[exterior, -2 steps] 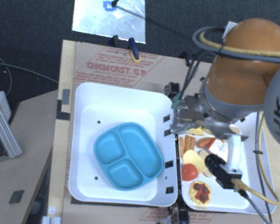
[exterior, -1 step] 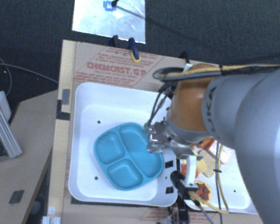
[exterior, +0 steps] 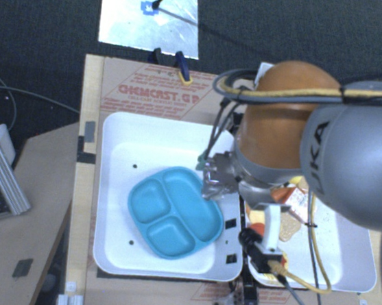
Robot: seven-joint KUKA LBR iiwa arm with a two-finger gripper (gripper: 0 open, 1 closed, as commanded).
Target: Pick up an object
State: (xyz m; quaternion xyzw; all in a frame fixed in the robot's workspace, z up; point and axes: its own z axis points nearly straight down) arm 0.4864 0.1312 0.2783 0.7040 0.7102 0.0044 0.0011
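Gripper [exterior: 213, 183] — just beside blue plate's [exterior: 169, 215] upper-right rim

Even, fairly bright overhead light washes the shallow white left bin [exterior: 116, 174] nearly flat. Glare flares on the shiny silver square sheet [exterior: 152, 11]. The picture is soft and grainy; shadows stay faint.

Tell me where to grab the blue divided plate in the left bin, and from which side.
Grip the blue divided plate by its raised outer rim, probably the left edge, coming straight down. It lies flat in the left bin, so only the thin rim fits between fingers; that side has open floor.
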